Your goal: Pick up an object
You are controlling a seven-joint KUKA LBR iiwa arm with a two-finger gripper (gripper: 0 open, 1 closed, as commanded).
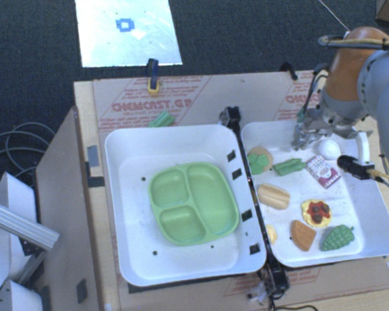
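My gripper [303, 138] hangs low over the far part of the right bin [384, 236], below the orange band of the arm [347, 70]. Just right of it lies a white egg [328, 149]. A green pickle [288, 167] lies just below the gripper, and a round green and tan piece [258, 159] sits to its left. A red and white packet [322, 171] lies beside the egg. I see nothing held in the gripper.
Nearer in the right bin lie a bun [274, 196], a small pizza [317, 212], an orange wedge [302, 235], a green leafy bunch [337, 238] and a small yellow piece [271, 233]. The left bin [126, 191] holds a green divided plate [193, 202].
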